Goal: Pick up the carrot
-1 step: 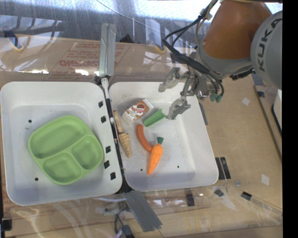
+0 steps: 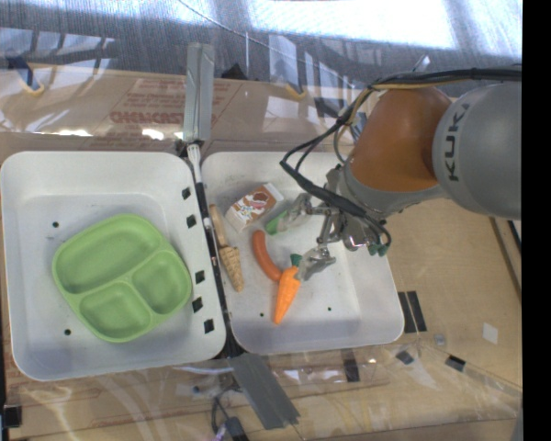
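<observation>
With the arm reaching in from the right, the gripper (image 2: 314,263) hangs low over the right bin (image 2: 376,315), its fingertips just at the green leafy top of the carrot (image 2: 286,297). The carrot lies flat on the bin floor, near the middle, its thick end toward the gripper and its point toward the bin's near wall. Whether the fingers stand apart or together cannot be told from this view — the linkage and cables blur into one another, and no part of the carrot is seen between them.

Handling judgement: the carrot looks like a toy, so it is probably light, rigid and smooth-skinned. A smooth tapered body tends to squirt out of a pinch toward its thin end. Take hold across the thick upper third, just below the green top, with the fingers set square to the long axis.

Neighbours to avoid:
- an orange sausage-like piece (image 2: 265,254), lying just beside the carrot's top;
- a small printed box (image 2: 253,205), farther back;
- a tan corn-like piece (image 2: 228,257), along the left wall.

The left bin (image 2: 18,246) bears a green divided plate (image 2: 121,277) — well apart from the work.
</observation>
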Motion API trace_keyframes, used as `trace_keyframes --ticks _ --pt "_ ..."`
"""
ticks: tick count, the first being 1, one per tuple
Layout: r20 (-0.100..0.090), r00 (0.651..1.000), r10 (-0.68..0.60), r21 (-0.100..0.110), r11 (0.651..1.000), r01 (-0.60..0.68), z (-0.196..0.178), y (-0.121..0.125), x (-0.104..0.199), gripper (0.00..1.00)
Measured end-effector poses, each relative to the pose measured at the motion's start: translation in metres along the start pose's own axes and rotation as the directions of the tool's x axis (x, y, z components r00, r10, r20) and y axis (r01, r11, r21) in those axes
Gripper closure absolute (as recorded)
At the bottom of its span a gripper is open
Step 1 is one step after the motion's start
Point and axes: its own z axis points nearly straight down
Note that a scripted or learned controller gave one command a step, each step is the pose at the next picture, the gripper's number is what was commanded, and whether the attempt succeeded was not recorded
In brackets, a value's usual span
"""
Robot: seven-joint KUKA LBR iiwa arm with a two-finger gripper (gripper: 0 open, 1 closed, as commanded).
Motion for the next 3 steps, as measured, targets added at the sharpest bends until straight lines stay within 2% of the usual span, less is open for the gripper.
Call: trace_keyframes --ticks 1,2,3 --pt "0.029 0.982 -0.185 0.016 0.983 0.185 0.047 -0.012 -0.019 0.00" --pt "0.011 0.931 -0.364 0.010 0.931 0.364 0.060 -0.035 0.021 0.00" --pt "0.006 0.843 -0.539 0.007 0.843 0.539 0.062 -0.029 0.075 0.00"
